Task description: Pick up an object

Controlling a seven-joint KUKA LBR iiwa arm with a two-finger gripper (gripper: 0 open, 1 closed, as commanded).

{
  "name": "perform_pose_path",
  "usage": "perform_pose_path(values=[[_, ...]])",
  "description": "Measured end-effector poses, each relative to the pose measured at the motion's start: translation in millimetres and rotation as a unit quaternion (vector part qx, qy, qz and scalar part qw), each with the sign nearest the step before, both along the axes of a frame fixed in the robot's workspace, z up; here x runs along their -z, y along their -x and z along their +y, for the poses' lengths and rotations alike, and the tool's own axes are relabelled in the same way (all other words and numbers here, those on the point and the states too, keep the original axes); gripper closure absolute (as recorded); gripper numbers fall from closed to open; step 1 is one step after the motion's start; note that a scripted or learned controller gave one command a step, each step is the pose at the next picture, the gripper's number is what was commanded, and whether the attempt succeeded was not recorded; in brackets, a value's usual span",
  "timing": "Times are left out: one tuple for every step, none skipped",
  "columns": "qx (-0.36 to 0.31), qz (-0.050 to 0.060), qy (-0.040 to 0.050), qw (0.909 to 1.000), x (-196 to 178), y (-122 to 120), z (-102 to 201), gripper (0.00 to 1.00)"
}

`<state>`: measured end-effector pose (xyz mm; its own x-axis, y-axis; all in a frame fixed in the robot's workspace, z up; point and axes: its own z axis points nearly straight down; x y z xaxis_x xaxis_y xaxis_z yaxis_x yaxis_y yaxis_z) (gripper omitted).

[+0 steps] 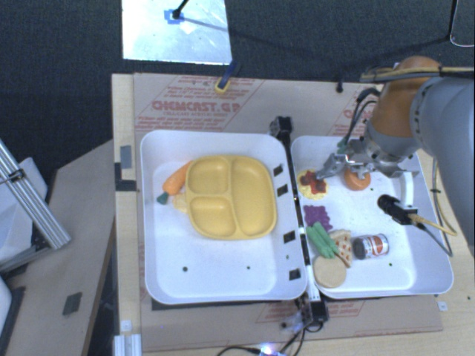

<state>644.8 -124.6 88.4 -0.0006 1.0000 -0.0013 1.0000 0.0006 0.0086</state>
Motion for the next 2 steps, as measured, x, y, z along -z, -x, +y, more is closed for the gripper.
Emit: perform_pose_path(values=[[-0.001,-0.004,-0.0007,1.0000,-13.9,-2.6,0.9,1.00],[-0.002,0.001,-0.0002,1.0000,-78.9,-4.9,2.8,1.00]])
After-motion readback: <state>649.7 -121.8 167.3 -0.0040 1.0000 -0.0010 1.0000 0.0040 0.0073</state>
